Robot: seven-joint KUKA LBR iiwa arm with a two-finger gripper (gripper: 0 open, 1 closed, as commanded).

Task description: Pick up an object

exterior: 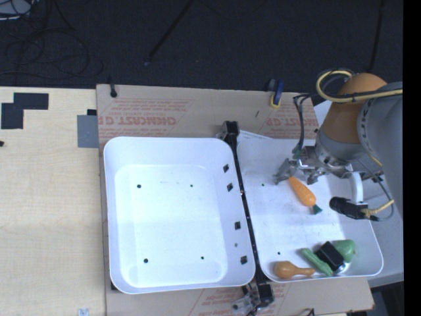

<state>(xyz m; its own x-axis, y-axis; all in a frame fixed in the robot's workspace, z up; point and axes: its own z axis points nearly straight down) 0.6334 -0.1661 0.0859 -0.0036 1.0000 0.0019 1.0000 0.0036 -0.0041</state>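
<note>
I see the gripper low in the right bin, just beside the toy carrot — whether its jaws are apart, I cannot tell. The carrot lies on the bin floor near the arm.

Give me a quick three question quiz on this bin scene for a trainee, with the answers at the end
1. True or false: the orange carrot lies in the left bin.
2. Which lies nearest the right bin's bottom edge: A) the carrot, B) the orange gourd-shaped toy, C) the gripper?
3. What sits on top of the green object in the bottom right corner?

Key: 1. False, it lies in the right bin, just below the gripper. 2. B. 3. A small black block.
</note>
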